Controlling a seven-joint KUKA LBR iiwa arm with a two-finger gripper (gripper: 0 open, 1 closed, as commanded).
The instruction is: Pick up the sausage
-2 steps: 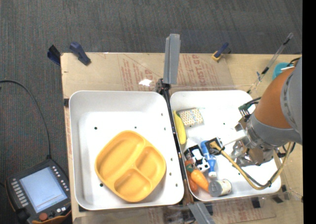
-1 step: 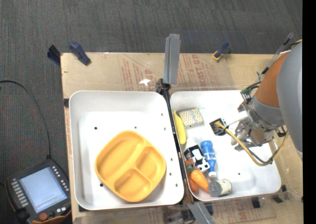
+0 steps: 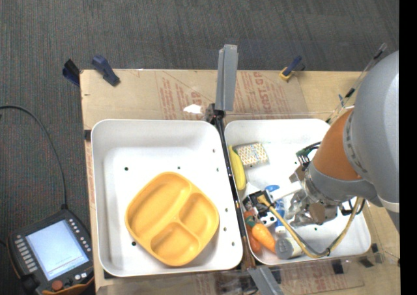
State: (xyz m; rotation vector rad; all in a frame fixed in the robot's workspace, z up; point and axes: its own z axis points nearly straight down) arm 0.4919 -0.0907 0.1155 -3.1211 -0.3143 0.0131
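My gripper (image 3: 294, 213) is low inside the right bin (image 3: 306, 132), over a cluster of small items in its front left part. A small reddish-brown piece (image 3: 249, 213), possibly the sausage, lies at the bin's left wall, left of the gripper and partly hidden. An orange carrot (image 3: 262, 238) and a grey item (image 3: 284, 247) lie just in front of the gripper. Blue pieces (image 3: 272, 191) show beside it. I see nothing clearly held.
A yellow banana (image 3: 238, 171) and a checkered sponge-like block (image 3: 251, 154) sit in the right bin's back left. The left bin (image 3: 111, 150) holds a yellow divided plate (image 3: 172, 219). A grey post (image 3: 227, 79) stands behind the bins.
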